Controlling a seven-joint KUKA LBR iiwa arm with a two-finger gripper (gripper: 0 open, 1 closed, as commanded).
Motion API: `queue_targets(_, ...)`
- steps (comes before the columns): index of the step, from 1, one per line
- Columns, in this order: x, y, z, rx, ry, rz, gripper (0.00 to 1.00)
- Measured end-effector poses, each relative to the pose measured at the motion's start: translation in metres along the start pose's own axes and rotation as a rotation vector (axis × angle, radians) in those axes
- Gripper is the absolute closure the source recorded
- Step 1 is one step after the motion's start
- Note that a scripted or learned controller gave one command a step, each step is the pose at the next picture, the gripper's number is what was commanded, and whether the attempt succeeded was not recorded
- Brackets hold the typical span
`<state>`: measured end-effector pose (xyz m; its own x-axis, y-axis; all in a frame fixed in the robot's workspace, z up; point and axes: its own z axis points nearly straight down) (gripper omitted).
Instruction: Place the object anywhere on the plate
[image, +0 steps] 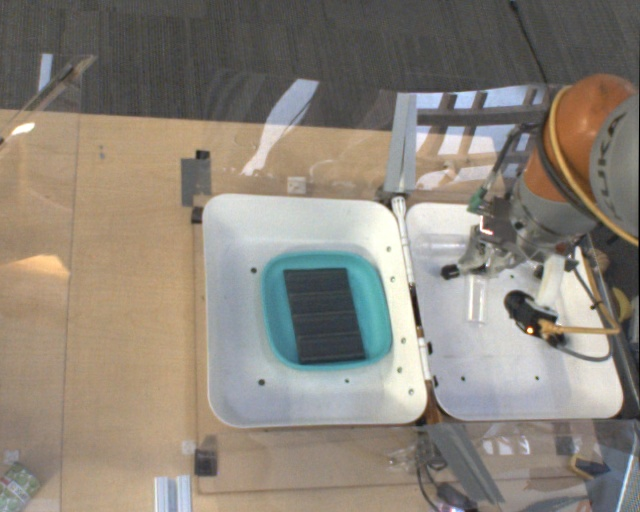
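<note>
Colours on the bench

A square teal plate (325, 305) holds a dark grey block with ridged stripes (324, 315) in a shiny white bin (230, 330). The grey arm (600, 140) wears an orange band.

Two white bins sit side by side on the tan surface (100, 300). In the left bin (230, 380) a teal plate (275, 310) carries a dark ribbed slab (324, 315), lying flat at its middle. Over the right bin (520, 395) hangs the end effector (478, 300); a pale finger (477, 298) points down, though the glare makes it hard to read.
</note>
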<state>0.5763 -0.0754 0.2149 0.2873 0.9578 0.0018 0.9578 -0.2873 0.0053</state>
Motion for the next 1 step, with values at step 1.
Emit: queue_targets(1, 0.0720, -0.0194, 0.0170, 0.003, 0.000, 0.021, 1.00)
